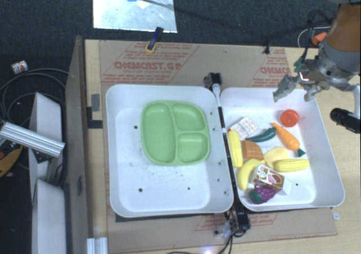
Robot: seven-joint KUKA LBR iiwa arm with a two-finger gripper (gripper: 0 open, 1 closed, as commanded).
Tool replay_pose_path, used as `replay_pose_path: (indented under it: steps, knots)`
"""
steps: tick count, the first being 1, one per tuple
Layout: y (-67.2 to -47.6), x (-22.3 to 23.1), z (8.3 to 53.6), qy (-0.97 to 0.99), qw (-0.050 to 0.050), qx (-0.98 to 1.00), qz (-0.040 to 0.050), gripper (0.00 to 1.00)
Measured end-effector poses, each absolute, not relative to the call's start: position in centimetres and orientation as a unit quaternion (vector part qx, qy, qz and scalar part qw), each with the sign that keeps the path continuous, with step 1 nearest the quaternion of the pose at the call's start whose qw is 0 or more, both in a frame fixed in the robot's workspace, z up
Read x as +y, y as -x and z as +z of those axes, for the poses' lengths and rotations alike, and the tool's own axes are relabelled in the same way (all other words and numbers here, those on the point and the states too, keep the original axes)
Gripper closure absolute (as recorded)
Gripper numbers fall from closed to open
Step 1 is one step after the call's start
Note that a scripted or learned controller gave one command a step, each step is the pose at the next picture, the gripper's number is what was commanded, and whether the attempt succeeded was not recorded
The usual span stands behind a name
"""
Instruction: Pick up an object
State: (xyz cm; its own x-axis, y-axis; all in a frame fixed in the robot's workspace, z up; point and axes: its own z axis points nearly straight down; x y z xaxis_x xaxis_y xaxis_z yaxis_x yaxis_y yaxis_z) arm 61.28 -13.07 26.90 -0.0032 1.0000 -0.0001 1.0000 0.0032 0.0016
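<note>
Gripper (pixel 295 87) hangs spread open and empty above your tomato (pixel 289 117); just beside the tomato, the carrot (pixel 286 136) lies diagonally, tip toward it.

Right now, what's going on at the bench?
The arm's claw hangs open above the far edge of the right bin, holding nothing. Toy food is piled in that bin: a tomato, a carrot, bananas, corn, grapes. The left bin holds a green divided plate.
</note>
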Motion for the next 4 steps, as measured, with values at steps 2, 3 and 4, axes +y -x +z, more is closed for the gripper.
replay_pose_path:
  steps: [2,3,4]
  knots:
    - [-62.2,-20.3,8.2,-0.707,0.000,0.707,-0.0005,0.00]
    - [-67.2,-18.3,8.6,-0.704,0.003,0.710,0.0025,0.00]
    - [-67.1,-18.5,9.7,-0.705,0.004,0.710,0.0018,1.00]
